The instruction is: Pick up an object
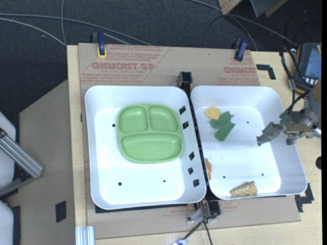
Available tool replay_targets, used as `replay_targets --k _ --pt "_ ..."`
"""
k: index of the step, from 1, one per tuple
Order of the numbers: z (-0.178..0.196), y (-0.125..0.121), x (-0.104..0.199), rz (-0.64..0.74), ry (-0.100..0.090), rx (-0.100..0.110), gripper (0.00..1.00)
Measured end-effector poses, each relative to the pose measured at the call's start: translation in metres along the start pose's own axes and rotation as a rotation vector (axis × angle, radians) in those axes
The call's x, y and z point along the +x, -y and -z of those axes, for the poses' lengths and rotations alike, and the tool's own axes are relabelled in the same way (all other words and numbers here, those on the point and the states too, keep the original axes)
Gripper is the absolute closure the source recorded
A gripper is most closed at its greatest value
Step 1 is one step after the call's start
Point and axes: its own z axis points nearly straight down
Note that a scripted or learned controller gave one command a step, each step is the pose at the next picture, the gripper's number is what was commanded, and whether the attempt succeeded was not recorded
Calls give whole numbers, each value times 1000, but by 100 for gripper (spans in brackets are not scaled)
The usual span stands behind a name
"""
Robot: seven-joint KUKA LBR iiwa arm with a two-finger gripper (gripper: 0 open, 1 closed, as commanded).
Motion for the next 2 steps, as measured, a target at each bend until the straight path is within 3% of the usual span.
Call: replay_targets --k 1,2 --pt "5 -2 0 3 3 -11 0" --pt "-39 1 -4 2 1 -6 0"
